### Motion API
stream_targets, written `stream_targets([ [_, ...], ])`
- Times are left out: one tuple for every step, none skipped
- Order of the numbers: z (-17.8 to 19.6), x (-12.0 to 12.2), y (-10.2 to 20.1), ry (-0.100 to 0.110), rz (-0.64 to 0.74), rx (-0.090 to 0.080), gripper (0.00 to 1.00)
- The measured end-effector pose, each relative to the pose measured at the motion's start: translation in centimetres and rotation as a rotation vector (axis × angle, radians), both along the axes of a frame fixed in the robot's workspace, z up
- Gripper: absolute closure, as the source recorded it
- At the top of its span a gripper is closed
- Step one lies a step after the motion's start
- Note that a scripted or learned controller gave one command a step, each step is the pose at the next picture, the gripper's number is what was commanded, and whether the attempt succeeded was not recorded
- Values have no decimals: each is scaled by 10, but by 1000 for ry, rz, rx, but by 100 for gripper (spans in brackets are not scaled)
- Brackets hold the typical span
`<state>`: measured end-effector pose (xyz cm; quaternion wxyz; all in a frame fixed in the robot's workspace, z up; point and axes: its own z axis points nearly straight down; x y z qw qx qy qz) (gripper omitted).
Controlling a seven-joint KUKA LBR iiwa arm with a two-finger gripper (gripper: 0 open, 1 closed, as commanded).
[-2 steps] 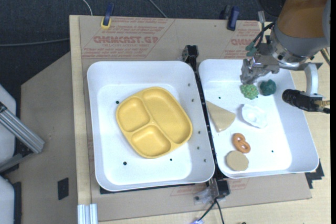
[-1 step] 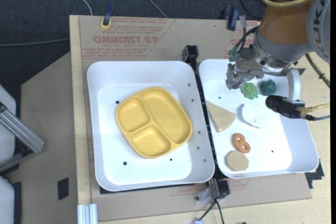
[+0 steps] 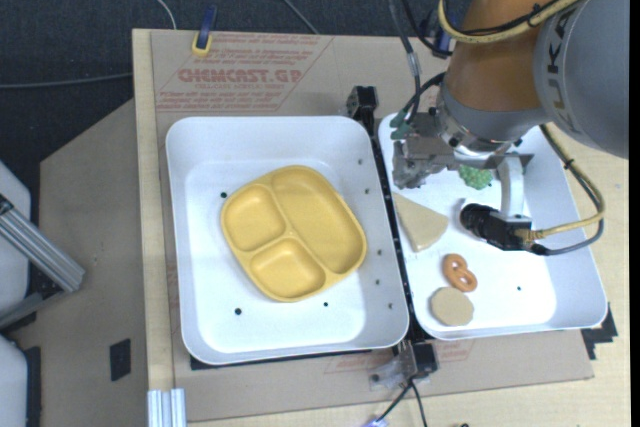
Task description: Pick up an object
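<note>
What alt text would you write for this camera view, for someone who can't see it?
A grey and orange robot arm reaches over the right white bin, its hand low above a pale wedge, a small pretzel and a round cracker. The left bin holds a yellow divided tray.

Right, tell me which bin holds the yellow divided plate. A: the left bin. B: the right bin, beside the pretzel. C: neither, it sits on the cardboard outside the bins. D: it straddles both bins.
A: the yellow divided plate lies wholly within the left bin, while the pretzel sits in the right bin.
</note>
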<state>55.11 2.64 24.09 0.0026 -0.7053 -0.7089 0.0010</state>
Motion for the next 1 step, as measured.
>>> stream_targets([
  [2,-11,46,-2,0,0,100],
])
